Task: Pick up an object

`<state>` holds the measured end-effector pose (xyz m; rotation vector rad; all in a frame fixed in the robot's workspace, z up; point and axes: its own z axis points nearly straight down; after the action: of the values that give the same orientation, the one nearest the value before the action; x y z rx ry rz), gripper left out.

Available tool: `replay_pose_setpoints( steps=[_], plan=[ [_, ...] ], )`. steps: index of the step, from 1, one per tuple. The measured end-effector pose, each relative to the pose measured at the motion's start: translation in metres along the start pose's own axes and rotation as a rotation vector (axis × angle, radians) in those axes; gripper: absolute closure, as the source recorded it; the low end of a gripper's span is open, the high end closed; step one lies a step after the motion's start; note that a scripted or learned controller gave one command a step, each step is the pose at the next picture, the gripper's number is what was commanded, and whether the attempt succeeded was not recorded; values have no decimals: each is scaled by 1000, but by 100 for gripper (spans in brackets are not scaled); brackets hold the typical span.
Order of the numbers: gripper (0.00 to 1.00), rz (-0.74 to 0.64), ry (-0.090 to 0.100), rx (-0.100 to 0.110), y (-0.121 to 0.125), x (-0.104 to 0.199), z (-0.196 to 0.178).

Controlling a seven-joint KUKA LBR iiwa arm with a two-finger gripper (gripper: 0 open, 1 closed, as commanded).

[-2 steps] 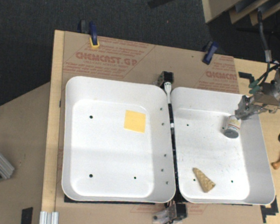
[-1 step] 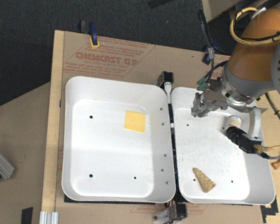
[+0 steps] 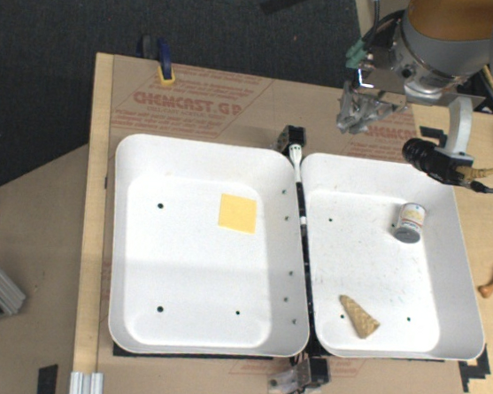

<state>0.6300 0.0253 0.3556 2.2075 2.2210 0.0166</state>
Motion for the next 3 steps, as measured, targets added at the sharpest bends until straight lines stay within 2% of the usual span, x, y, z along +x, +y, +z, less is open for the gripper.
replay_pose_setpoints(
  steps=[1,2,3],
  plan=[
    [100,3,0,21,30,28,97],
    [100,0,3,-5,39,69,-49],
    [100,-1,0,24,34,144,76]
  ],
)
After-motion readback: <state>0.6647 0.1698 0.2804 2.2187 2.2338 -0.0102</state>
